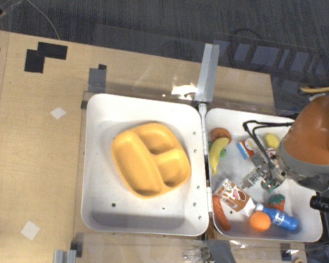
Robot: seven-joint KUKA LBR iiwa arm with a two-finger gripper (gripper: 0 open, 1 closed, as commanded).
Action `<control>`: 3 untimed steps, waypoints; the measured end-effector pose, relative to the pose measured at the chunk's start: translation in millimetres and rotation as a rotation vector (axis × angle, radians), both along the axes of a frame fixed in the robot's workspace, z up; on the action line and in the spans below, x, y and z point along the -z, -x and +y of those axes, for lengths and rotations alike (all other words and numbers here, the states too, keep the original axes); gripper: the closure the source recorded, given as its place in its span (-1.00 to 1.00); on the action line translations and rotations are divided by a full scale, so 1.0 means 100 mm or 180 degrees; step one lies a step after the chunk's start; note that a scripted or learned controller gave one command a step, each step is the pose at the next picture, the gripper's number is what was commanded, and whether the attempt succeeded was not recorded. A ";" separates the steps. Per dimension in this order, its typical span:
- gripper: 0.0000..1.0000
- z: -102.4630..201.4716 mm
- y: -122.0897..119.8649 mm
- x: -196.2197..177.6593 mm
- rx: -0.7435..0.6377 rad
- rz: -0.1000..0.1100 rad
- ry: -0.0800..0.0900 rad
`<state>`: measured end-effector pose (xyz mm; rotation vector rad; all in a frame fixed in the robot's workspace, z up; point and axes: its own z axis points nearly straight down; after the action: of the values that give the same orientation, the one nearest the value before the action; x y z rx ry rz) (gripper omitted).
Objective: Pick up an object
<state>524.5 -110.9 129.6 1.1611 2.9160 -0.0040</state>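
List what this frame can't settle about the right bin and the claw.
- Claw, camera view: too small and cluttered to tell open or shut.
- Right bin: far corner covered by the arm.
- Carton: label too small to read.

Two shallow white bins sit side by side on a pale wooden bench [27, 160]. The left bin [95, 208] holds a yellow divided plate [150, 158] with three compartments, lying tilted near the middle. The right bin [315, 228] is crowded with small things: a toy banana [216, 153] against its left wall, a brown round item [220, 134] just above it, a small carton [232, 196], a red sausage-like piece [220, 214], an orange ball [259, 221] touching a blue bottle [281, 219], and a yellow piece [271, 140] near the far wall. The grey arm with its orange band [315, 135] reaches in from the right, its gripper [263, 178] low over the middle of the right bin, just above the carton.
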 end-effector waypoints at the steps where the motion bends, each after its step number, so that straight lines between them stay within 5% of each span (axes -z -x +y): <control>1: -1.00 0.03 -0.03 -0.03 -0.0020 -0.0026 0.0003; 2: -1.00 -0.82 -0.60 0.41 0.0718 -0.0028 -0.0004; 3: -1.00 -0.05 -0.86 0.41 0.0791 -0.0034 -0.0020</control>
<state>610.2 -115.9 88.6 1.5101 2.7433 0.0105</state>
